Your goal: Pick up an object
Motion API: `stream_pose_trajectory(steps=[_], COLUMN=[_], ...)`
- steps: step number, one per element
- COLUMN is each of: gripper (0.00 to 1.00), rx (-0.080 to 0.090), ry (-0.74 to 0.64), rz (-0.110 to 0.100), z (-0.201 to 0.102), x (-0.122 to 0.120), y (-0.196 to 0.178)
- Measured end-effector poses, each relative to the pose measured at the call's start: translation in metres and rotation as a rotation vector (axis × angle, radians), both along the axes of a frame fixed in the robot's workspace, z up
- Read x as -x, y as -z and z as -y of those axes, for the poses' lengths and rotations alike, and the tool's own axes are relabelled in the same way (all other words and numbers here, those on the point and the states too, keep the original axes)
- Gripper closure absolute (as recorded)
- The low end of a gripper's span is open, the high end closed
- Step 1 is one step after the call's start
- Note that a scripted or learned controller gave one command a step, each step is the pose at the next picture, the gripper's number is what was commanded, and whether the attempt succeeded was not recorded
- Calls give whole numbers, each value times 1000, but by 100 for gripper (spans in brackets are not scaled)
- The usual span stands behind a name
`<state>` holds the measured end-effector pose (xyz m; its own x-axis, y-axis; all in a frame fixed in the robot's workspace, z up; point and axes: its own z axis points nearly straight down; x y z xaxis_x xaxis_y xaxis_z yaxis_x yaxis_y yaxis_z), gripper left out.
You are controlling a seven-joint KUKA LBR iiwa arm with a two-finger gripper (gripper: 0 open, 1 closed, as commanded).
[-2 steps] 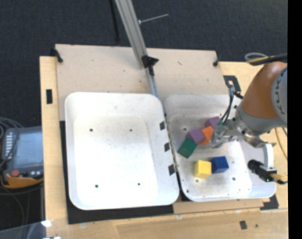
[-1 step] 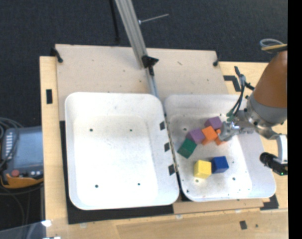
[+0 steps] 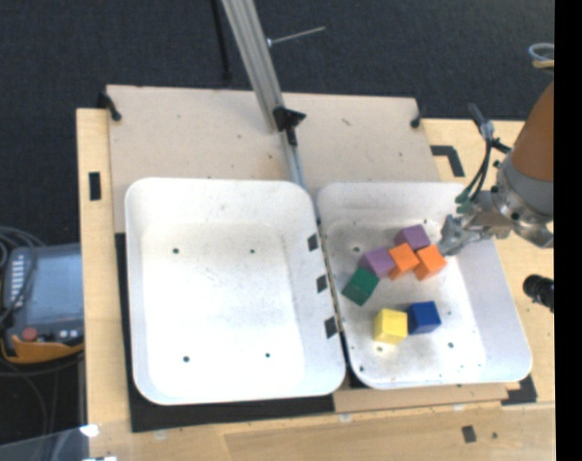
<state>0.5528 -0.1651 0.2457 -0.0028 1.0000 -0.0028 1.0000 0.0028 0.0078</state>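
Two shallow white bins sit side by side on the desk (image 3: 262, 133), their inner rims nearly touching along a line of small black clips. The left bin (image 3: 157, 209) offers bare floor on all sides. The right bin (image 3: 493, 334) holds all the blocks, clustered in its middle and toward its left half; its right-hand strip and near-right corner stay open for movement.

Block count: seven. Two purple: one purple block (image 3: 414, 237) at the far side of the cluster, a second purple block (image 3: 378, 262) just left and nearer. Two orange: one orange block (image 3: 402, 256) touching both purples, the other orange block (image 3: 429, 262) just to its right, touching it. One green block (image 3: 361, 284) at the left edge of the cluster, close to the bin's inner wall. One yellow block (image 3: 390, 326) and one blue block (image 3: 424, 316) side by side, touching, on the near side, apart from the rest.

The arm enters from the right, its orange band at the frame edge. The gripper (image 3: 451, 237) sits low over the right bin, just right of the far purple block and beside the right orange block. Cannot tell whether it is released or clenched; no block is seen between its parts.

A slanted metal pole (image 3: 253, 46) rises from the far edge between the bins. A handheld controller (image 3: 41, 296) lies off the desk at left.
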Motion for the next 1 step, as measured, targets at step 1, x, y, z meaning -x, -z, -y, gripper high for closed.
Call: stream_pose_trajectory(steps=[1], gripper=[100], rx=[-4], ry=[-4], rz=[-6], z=[-54], x=[3], y=[0])
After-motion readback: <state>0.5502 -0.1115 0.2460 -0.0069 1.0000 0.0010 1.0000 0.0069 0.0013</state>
